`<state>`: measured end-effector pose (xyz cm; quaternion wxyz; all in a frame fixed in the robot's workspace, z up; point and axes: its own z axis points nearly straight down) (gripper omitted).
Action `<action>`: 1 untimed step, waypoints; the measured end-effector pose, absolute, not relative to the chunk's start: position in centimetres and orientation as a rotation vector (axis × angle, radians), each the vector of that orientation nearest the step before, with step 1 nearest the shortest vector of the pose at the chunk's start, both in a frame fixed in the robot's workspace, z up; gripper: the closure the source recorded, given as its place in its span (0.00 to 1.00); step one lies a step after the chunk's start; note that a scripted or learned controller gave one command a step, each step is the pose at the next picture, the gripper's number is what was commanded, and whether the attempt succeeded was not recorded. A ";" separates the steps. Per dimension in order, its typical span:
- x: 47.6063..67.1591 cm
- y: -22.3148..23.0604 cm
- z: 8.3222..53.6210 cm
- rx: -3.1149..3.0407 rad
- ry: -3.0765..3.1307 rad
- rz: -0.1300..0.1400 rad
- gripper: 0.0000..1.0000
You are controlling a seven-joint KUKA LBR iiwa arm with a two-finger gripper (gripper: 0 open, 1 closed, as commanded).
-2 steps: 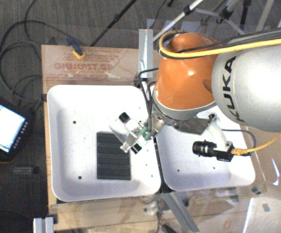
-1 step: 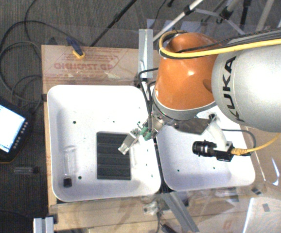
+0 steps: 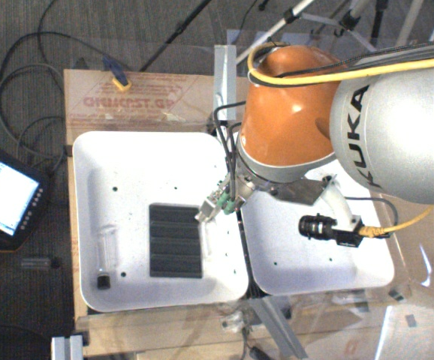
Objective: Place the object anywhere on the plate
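Grey arm [image 3: 386, 137] overhead, claw [image 3: 217, 202] just right of dark plate [image 3: 176, 240]; cannot tell if apart or together. Clear tube [image 3: 106, 247] left of plate: likely light, slick, brittle; grip mid-body.

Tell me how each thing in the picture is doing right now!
Black ridged plate: lying flat in the left bin, nothing on it.
Clear tube with a black cap: lying down near the left bin's left wall.
Gripper: low over the left bin's right side, beside the plate.
Handheld screen: lit up, on the floor left of the bench.
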<state>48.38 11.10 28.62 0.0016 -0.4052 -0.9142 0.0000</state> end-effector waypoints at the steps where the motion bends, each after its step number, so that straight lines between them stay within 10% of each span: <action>1: 48.3 16.6 23.8 -1.584 -2.709 0.004 1.00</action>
